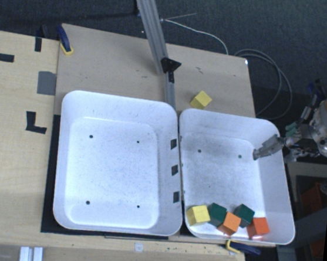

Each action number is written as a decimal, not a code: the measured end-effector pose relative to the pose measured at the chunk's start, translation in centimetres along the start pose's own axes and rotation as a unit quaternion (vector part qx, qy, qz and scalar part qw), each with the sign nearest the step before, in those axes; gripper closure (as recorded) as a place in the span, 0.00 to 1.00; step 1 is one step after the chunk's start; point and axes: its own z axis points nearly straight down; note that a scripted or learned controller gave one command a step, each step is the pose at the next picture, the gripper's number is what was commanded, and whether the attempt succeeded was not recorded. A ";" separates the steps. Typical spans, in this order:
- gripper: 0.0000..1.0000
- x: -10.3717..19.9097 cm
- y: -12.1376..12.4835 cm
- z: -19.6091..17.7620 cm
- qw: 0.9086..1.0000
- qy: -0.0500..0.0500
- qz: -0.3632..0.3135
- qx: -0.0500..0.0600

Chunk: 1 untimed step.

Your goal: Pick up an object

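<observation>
Wooden-looking small blocks [229,219], probably light, rigid and best pinched across flat opposite faces, cluster in the right bin [218,163] well below the end effector [266,148], whose finger state I cannot tell.

A grey pole [155,28] slants down from the top to the rear of the table [118,62], ending at a black clamp [169,65]. A blue-and-yellow clip [65,40] sits at the board's far left corner. White cables [266,66] loop over the dark floor [254,20] behind. Black tape marks [31,121] dot the pale surface at left.
</observation>
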 end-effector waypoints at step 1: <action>0.00 6.7 -3.5 9.3 1.000 0.002 -0.002 0.006</action>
